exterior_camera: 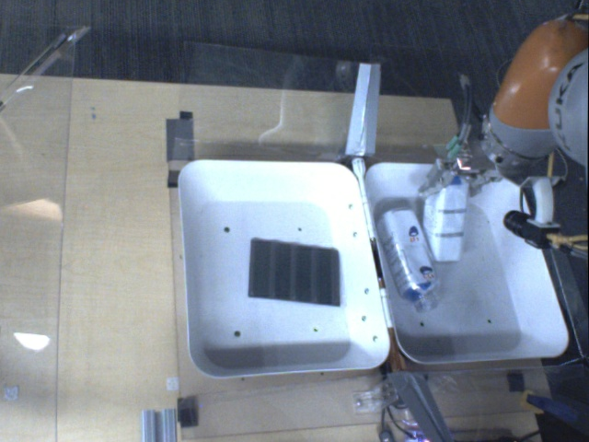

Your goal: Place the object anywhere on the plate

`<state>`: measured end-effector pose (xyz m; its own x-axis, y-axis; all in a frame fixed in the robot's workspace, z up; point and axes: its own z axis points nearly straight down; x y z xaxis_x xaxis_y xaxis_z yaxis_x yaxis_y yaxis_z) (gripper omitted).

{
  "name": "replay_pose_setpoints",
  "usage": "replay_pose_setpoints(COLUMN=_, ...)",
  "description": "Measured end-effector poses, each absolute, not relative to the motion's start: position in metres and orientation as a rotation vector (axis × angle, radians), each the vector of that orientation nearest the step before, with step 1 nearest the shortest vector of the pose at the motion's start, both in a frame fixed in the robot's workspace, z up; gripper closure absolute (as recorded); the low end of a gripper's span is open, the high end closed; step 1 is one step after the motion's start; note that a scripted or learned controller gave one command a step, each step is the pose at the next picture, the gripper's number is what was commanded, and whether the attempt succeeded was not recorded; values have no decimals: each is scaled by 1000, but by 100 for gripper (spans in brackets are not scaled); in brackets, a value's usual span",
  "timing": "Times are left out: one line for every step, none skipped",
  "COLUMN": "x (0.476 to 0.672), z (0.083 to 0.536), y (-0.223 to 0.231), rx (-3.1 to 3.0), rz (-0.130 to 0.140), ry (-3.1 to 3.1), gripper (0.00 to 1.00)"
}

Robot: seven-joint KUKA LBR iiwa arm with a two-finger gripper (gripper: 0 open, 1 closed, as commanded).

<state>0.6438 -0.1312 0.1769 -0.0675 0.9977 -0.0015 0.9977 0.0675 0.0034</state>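
Gripper [448,212] sits over the far part of the right bin [534,339], arm [538,81] coming in from the right with the orange band up top. White gripper body points down into the bin; whether it is released or clenched, cannot tell from this slant. Just beside it, toward the left wall of the same bin, lies the bottle [405,254], clear plastic, on its side, blue cap toward the near edge, label patches showing. Bottle looks to be resting on the bin floor, touching or nearly touching the gripper body along one side, but not seen between anything, so no claim of a hold. Left bin [207,247] holds the plate [294,272], a dark ribbed rectangle lying flat near the middle, nothing on it. Divider [363,109] stands between the two bins at the far side. Step in hand, as I judge it: the pick, with the gripper down at the bottle and the grasp not confirmed. Task barely begun, bottle not yet out of the right bin. Next move calls for a firm hold across the bottle's round body, then a lift high enough to clear both bin walls, a carry left, and a set-down on the plate. Risk: the smooth round bottle may roll or slip out.
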Motion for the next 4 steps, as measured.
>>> replay_pose_setpoints(x=670, z=340, y=-73, rx=2223, rz=8, ry=2211, gripper=100)
replay_pose_setpoints(x=669, z=281, y=-84, rx=2180, rz=3, ry=2258, gripper=100)
replay_pose_setpoints(x=671, z=293, y=-82, rx=2169, rz=6, ry=2262, gripper=100)
replay_pose_setpoints(x=672, z=304, y=-81, rx=2159, rz=9, ry=2266, gripper=100)
